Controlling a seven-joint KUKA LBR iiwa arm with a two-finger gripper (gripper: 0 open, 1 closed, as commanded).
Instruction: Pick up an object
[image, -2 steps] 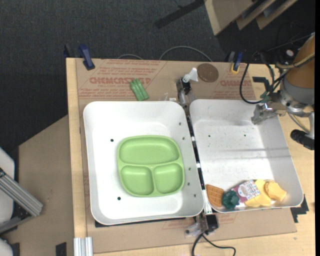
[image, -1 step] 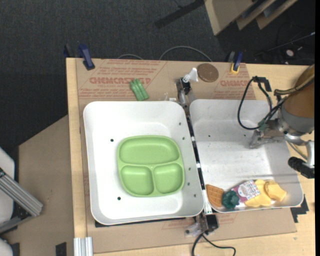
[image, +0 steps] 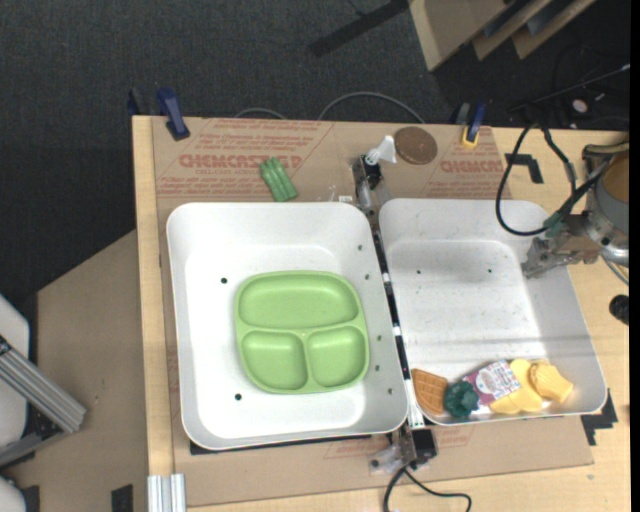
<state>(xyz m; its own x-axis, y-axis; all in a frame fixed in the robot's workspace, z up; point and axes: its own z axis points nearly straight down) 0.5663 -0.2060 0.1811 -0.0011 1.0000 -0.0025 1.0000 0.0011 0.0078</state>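
Several toy foods lie bunched in the front corner of the right bin (image: 450, 290): an orange waffle-like wedge (image: 429, 389), a dark green broccoli-like piece (image: 461, 400), a pink-and-white packet (image: 495, 380) and yellow pieces (image: 540, 385). My gripper (image: 547, 252) hangs at the right bin's far right rim, well behind the foods and apart from them. I see nothing in it. The arm's grey wrist (image: 610, 215) reaches in from the right edge.
The left bin (image: 200, 300) holds a green divided plate (image: 300, 332). On the cardboard behind the bins lie a small green object (image: 279, 180) and a brown disc (image: 415, 146). Black cables (image: 520, 170) loop near the arm. Blue clamps (image: 175, 115) grip the back edge.
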